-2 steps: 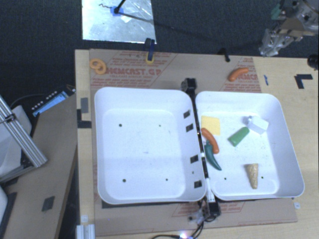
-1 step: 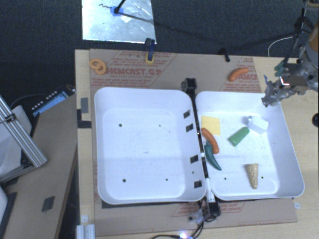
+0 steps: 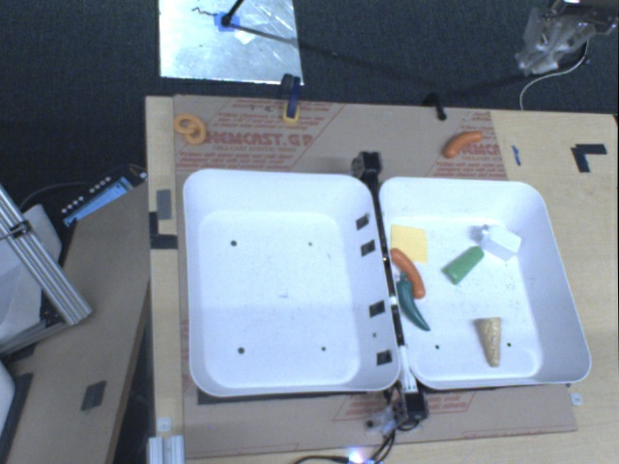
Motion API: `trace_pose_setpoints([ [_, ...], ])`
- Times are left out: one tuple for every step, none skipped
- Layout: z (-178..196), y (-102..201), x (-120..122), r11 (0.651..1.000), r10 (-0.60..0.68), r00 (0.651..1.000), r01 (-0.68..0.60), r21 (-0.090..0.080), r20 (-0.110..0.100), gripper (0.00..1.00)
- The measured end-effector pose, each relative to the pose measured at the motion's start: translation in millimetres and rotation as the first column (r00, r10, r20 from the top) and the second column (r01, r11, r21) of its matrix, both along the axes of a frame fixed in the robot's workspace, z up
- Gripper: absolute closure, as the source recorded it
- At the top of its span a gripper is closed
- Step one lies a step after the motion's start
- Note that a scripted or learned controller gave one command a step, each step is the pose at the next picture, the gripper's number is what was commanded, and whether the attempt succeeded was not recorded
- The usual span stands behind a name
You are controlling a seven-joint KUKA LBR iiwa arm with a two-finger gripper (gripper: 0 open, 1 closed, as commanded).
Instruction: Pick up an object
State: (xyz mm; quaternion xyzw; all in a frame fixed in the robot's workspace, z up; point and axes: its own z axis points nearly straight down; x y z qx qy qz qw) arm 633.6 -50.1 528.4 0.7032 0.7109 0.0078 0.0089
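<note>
Dark carpet surrounds a tan bench topped with printed cardboard; two white bins sit on it side by side.

Camera view, landmark: the clip strip where the two bins meet.

- Left bin: lies just left of the strip. Bare white floor with a few dark dots.
- Right bin: lies just right of the strip, and all the loose items are in it.
- Yellow card: flat, just right of the strip, toward its upper end.
- Orange carrot: close to the strip, below the card, slanted.
- Green pepper: touching the carrot's lower end, near the strip's lower half, tip pointing down-right.
- Green block: farther right of the strip, tilted.
- White bottle: just up-right of the green block, close to it.
- Tan cone: well right of the strip's lower end, point downward.
- Outside the bins: an orange sausage on the cardboard up-right of the strip, a tan ring far up-left, a yellow-blue clamp above the strip and left.
- A shiny metal sheet lies on the carpet beyond the clamp.

My claw: high at the top right, well away from the strip and off the bench, over carpet. It is blurred; I cannot tell how the claw is set. Nothing seen in it.
</note>
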Motion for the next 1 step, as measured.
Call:
trace_pose_setpoints([
  [-175.5, 78.8, -117.4, 1.0, 0.0, 0.999, 0.0, 0.004, -0.043, 1.0],
])
